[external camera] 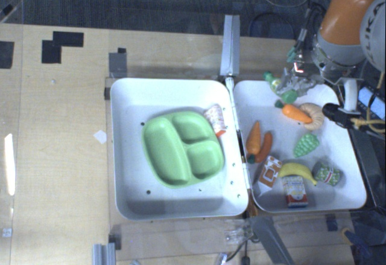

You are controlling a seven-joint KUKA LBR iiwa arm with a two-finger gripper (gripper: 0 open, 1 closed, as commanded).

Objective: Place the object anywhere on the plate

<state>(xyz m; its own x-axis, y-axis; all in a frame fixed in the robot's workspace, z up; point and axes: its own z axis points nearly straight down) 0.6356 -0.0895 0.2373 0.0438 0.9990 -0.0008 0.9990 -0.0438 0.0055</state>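
Lowest in the right bin lie a small carton, a banana and a green can. Farther up, a carrot rests against a croissant, just below the fingers; their opening cannot be made out, perhaps empty. A green plate sits in the left bin.
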